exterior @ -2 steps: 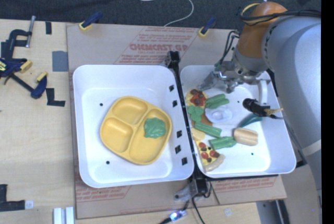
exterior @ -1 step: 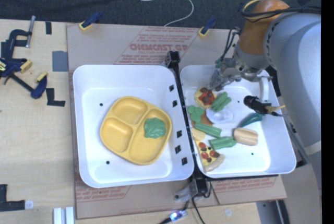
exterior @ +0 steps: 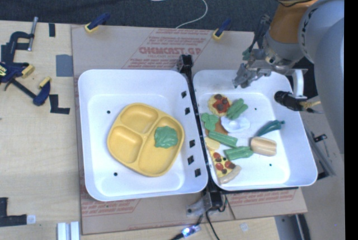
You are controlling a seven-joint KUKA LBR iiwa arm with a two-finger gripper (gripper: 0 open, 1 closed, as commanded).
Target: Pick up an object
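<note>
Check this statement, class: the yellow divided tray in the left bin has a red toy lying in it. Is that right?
Not quite. In the camera view, the toy lying in the yellow divided tray in the left bin is green, not red.

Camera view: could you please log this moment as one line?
pincer: above right bin's far edge | holding: nothing seen | toy food pile: untouched | yellow tray: left bin

Bulky grey arm [exterior: 327, 37] with glossy orange band [exterior: 293, 9], dark metal wrist hardware, black cabling.
</note>
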